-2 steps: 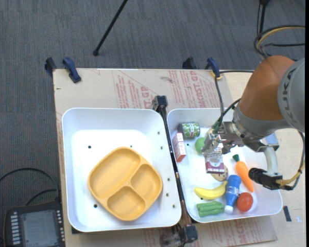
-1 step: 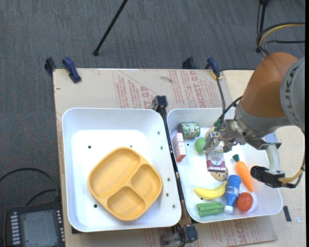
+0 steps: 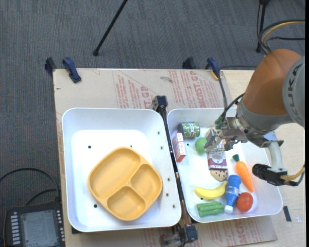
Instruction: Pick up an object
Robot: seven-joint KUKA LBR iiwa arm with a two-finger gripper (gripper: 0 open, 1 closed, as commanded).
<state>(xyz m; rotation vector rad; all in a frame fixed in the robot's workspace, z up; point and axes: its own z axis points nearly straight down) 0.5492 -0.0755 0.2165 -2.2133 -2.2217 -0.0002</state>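
The right bin (image 3: 274,202) holds several toy foods. Among them are a green can (image 3: 190,130), a red and white box (image 3: 179,147), a green ball (image 3: 200,145), a maroon pouch (image 3: 217,163), a carrot (image 3: 244,175), a banana (image 3: 210,191), a blue bottle (image 3: 232,187), a red tomato (image 3: 244,201) and a green pea pod (image 3: 210,208). My gripper (image 3: 217,143) hangs low over the middle of this bin, just above the top end of the maroon pouch and right beside the green ball. I see nothing lifted.
A yellow divided plate (image 3: 125,183) lies in the left bin (image 3: 72,133). A black clamp (image 3: 160,102) sits where the bins meet at the back. Blue clips (image 3: 70,69) mark the cardboard's far edge. A black cable end (image 3: 267,174) hangs over the right bin's right side.
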